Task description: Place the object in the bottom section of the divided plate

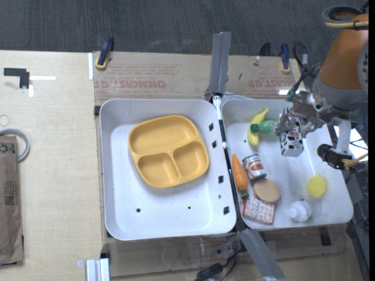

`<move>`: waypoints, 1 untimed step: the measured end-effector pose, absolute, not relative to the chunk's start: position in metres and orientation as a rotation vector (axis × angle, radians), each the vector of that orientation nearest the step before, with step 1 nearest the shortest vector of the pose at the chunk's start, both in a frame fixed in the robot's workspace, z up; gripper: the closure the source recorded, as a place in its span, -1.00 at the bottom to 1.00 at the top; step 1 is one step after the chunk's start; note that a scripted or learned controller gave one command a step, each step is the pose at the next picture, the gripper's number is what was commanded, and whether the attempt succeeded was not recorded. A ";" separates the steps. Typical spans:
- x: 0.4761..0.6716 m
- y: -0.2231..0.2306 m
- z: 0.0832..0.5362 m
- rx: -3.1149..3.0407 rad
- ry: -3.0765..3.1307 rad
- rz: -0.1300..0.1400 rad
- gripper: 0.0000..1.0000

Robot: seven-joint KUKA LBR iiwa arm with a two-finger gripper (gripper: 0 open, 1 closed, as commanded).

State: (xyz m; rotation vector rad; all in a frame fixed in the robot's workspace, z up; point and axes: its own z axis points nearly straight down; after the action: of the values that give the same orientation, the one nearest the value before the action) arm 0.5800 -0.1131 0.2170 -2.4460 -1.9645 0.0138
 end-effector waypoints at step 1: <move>0.582 -0.027 0.187 -2.626 -1.715 0.015 1.00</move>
State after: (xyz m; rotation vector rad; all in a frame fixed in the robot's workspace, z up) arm 0.5822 -0.0268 0.1866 -2.6263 -1.7151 0.0147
